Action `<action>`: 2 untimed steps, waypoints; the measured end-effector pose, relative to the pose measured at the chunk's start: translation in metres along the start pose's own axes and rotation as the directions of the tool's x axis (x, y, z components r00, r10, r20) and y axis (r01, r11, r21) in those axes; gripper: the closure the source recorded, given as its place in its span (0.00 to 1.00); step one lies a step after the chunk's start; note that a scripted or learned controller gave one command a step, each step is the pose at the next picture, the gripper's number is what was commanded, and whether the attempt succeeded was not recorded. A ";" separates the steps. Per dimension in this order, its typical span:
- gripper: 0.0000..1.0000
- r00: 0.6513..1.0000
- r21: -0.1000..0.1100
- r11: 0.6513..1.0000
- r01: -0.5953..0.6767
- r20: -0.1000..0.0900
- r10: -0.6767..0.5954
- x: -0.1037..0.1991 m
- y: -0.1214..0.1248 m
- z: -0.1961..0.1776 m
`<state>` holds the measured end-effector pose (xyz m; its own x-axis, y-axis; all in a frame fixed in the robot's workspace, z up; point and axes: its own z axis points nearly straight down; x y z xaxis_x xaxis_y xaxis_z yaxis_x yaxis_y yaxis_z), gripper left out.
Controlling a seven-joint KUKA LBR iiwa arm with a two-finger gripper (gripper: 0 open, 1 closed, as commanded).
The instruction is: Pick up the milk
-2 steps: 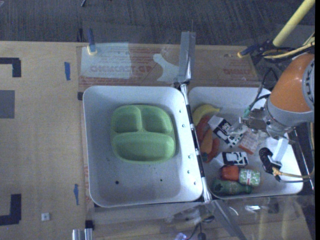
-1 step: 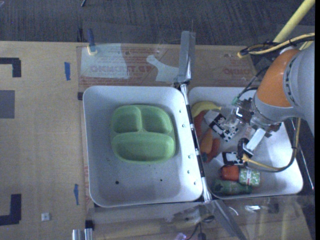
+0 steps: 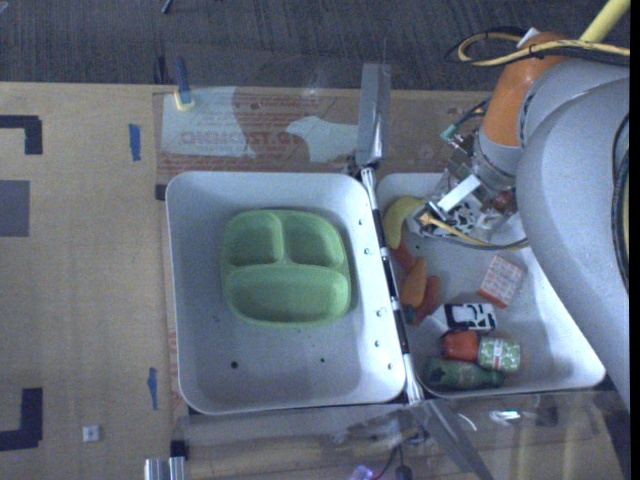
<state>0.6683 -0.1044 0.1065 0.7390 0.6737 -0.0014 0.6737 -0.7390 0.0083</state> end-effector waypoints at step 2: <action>1.00 0.947 0.012 0.947 -0.321 0.005 0.321 0.009 -0.085 -0.079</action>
<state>0.6167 -0.0350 0.1844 0.9162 0.4008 -0.0039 0.4008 -0.9162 -0.0034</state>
